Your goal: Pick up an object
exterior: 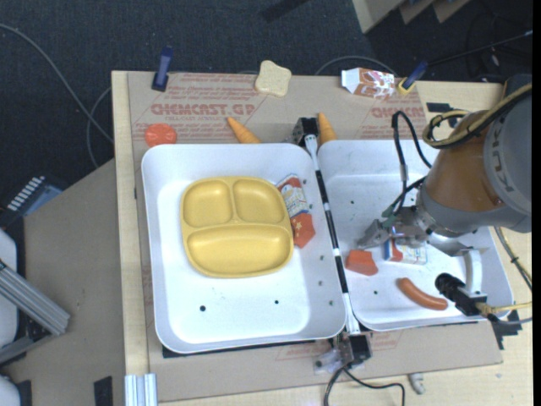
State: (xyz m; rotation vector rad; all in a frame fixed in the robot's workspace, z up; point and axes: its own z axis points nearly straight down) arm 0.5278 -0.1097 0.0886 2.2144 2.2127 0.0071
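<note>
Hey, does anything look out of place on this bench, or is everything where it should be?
Yes. Behind the left bin and right bin, on the brown board, lie strays: a bread slice, a carrot piece, a red disc and a crumpled carton. They sit outside both bins, out of place.

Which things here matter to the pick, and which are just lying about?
In play: gripper; red chunk and sausage in the right bin.
Lying about: bread slice, carrot, orange disc, outside the bins; yellow plate in the left bin.
</note>
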